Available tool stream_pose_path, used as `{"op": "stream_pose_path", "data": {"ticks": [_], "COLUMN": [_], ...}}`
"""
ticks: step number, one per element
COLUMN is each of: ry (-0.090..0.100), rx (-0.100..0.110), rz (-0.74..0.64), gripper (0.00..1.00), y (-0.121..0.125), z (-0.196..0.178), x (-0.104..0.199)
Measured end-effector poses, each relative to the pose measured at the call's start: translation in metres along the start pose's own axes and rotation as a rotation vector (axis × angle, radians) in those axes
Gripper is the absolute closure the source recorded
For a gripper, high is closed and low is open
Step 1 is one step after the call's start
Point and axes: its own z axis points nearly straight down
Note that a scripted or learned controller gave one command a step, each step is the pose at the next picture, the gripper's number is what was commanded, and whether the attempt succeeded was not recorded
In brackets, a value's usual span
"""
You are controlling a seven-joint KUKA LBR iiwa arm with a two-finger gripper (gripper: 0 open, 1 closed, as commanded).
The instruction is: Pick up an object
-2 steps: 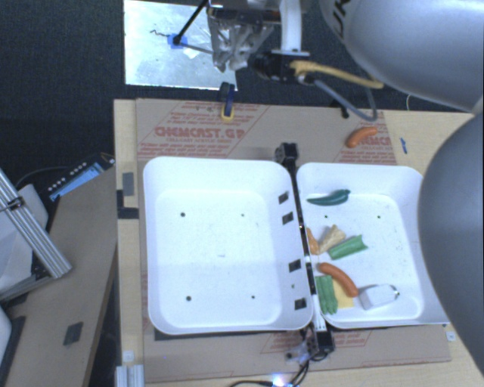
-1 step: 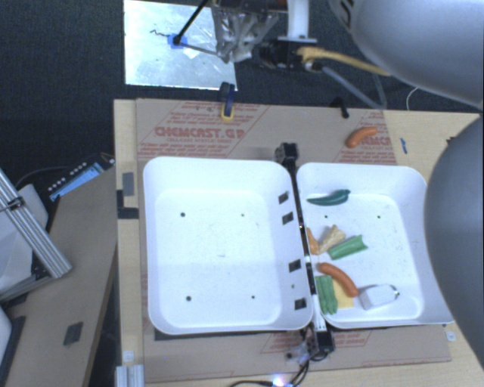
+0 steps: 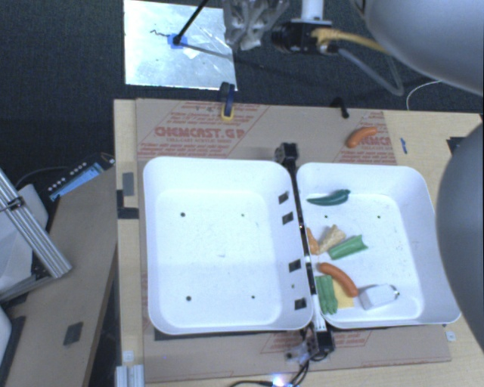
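On the left we see the left bin, a shallow white tray with only small dark dots on its floor, so we judge that nothing there can be picked. A row of black clips joins it to the right bin, probably to keep both from sliding. The right bin holds all the candidates, gathered near its left wall: a dark green pepper, a yellow-brown piece, a light green piece, an orange sausage, a green bean and a grey-white block. Another orange sausage lies on the cardboard behind the bins. The gripper hangs high at the top edge, well apart from the objects; whether it is released or clenched we cannot tell.
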Motion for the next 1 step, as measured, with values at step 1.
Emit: {"op": "stream_pose_path", "data": {"ticks": [1], "ry": [0.000], "rx": [0.002], "rz": [-0.002], "gripper": [1.00], "y": [0.0001], "z": [0.0013], "x": [0.0061]}}
